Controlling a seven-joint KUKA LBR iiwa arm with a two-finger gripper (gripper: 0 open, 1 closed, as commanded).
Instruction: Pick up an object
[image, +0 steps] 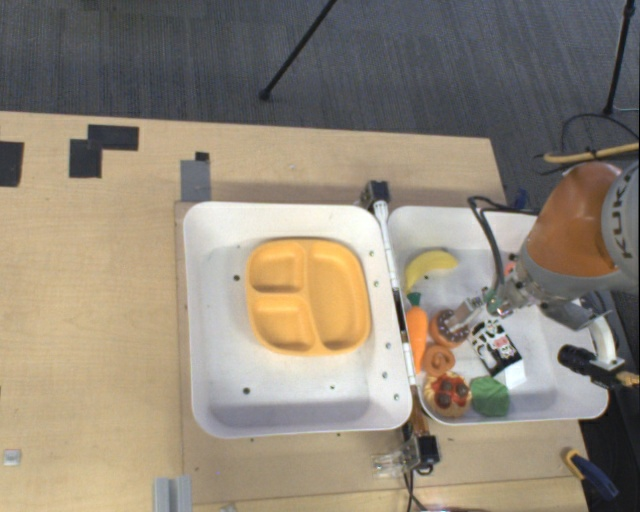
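While the arm (585, 230) reaches in over the right bin (560, 400), its gripper (462, 322) sits low near the bin's middle; I cannot tell its grasp. A carrot (416, 327) lies just beside it along the left wall, a banana (430, 266) toward the far left corner, a green block (490, 396) by the near edge. The left bin (215, 400) carries a yellow divided plate (305, 296).

Place: robotics lab
Evidence: plywood bench (90, 300) with tape marks, tripod legs (300, 50) on grey carpet (office-style), loose cables (590, 130)
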